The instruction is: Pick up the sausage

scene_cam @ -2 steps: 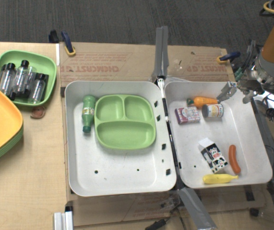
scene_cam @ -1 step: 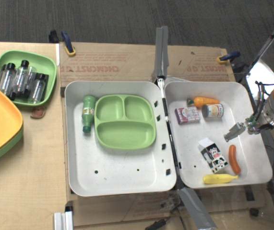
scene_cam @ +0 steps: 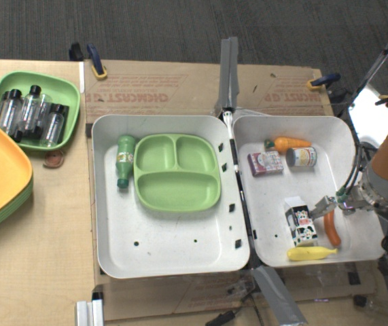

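Camera view: gripper (scene_cam: 331, 205) hovers with fingers spread, gripping nothing. Sausage (scene_cam: 331, 229) lies just below its tips, probably positioned for descent.

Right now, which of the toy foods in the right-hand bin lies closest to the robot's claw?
The sausage, reddish-orange, lying right beside the gripper near the bin's right wall. The banana lies farther toward the front edge, and the carrot and can sit at the back.
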`<state>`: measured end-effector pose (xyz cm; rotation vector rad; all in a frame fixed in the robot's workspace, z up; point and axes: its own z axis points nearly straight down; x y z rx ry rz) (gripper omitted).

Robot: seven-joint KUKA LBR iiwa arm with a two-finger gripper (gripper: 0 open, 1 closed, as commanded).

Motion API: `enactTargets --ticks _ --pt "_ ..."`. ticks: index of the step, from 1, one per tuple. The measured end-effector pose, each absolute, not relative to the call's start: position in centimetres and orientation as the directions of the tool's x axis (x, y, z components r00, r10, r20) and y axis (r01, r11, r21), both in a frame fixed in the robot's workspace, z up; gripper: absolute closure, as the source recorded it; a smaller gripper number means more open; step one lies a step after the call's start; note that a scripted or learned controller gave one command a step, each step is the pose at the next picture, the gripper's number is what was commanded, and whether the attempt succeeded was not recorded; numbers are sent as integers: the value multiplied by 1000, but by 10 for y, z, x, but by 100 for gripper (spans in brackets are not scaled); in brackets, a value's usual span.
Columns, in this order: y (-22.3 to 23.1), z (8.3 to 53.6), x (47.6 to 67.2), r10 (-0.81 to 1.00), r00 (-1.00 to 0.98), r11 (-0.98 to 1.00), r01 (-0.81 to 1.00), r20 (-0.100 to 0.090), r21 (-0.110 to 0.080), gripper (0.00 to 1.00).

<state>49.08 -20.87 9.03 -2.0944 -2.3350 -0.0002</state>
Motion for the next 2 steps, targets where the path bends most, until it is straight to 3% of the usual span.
enactTargets --ticks 1,2 --pt "-210 99 491 994 -105 105 994 2 -3 100" --pt "-135 205 555 997 81 -81 997 -1 -2 100"
